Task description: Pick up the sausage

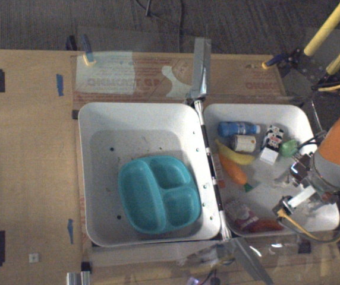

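The sausage [268,225] looks to be the reddish, slender thing lying flat on the floor of the right bin [213,113], close against its front wall and roughly parallel to it; the view is dim there, so that reading is probable, not sure. Just to its left lies a clear, crinkled packet [241,211], touching or nearly touching that end of it; the carrot [236,172], the banana [234,154], the can [245,142] and the blue bottle [238,127] lie well apart, further back in the same bin. The teal divided plate [157,193] sits in the left bin [93,119].

The pincer [297,187] hangs over the right part of the right bin, behind and to the right of the sausage and not touching it; whether it is wide or narrow I cannot tell from this angle, and nothing is seen held in it.

As to handling, I judge the sausage a light toy, smooth and rounded, apt to roll or slide; it is best taken across its narrow width near the middle, clear of the packet. The nearby front wall leaves little room on that side, so the approach should come straight down.
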You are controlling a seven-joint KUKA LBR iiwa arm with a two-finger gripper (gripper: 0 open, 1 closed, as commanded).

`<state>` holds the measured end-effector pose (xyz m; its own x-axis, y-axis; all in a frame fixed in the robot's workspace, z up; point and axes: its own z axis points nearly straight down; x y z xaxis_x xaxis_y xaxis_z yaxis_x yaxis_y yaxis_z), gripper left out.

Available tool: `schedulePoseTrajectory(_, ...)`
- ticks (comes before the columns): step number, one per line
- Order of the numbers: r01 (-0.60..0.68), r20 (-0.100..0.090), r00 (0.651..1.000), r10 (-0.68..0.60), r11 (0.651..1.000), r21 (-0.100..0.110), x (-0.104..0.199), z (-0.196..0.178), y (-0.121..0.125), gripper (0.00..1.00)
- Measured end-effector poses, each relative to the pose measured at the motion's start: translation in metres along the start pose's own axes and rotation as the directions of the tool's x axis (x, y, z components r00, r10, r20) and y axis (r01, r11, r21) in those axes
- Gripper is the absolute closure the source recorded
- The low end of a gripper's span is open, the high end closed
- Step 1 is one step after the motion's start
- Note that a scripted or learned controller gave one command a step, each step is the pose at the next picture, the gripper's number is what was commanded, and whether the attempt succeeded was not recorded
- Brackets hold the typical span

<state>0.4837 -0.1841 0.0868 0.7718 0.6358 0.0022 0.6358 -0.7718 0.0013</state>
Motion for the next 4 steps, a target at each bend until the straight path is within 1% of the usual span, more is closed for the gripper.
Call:
schedulePoseTrajectory(1, 0.001, 0.003, 1.000, -0.001, 1.000, 0.000, -0.001, -0.010, 0.000, 1.00)
schedulePoseTrajectory(2, 0.350, 0.000, 0.937, -0.350, 0.937, -0.006, 0.068, -0.002, -0.045, 1.00)
schedulePoseTrajectory(3, 0.426, 0.002, 0.905, -0.426, 0.905, 0.004, 0.108, -0.097, -0.095, 1.00)
schedulePoseTrajectory(4, 0.418, 0.002, 0.908, -0.418, 0.908, 0.006, 0.118, -0.100, -0.114, 1.00)
